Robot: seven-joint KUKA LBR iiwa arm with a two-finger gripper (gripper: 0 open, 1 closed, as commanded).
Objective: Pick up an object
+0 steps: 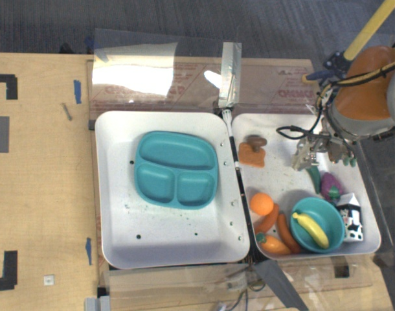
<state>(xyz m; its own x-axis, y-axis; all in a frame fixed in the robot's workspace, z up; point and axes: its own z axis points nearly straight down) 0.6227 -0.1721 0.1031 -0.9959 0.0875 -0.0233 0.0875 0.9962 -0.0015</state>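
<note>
Counter (35, 173) bearing two white bins. Left bin (113, 232) holds a teal divided plate (176, 168). Right bin (285, 173) holds the pickable objects: a teal bowl (324, 235) with a banana (311, 229), carrots (282, 235), an orange (262, 204), a brown toy (252, 153), a purple piece (331, 186). The claw (312, 157) hangs over the bin's upper right; how far it is open cannot be told, and nothing is seen in it. The purple piece lies just beside it, toward the near right, its long axis slanting the same way.
</note>
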